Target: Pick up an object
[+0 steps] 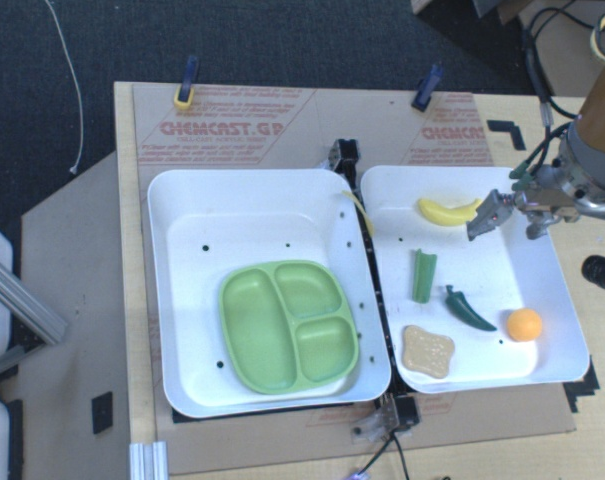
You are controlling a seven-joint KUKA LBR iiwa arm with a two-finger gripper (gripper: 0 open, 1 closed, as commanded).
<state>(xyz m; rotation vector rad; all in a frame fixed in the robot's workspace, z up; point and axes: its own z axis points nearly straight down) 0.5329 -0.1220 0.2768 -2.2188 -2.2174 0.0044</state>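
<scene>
On the cardboard-topped bench (312, 118), the gripper (510, 216) is seen with fingers spread and nothing grasped, just right of the banana (445, 211) at the right bin's (562, 308) far end; judged light, smooth, curved, best pinched across its middle.
</scene>
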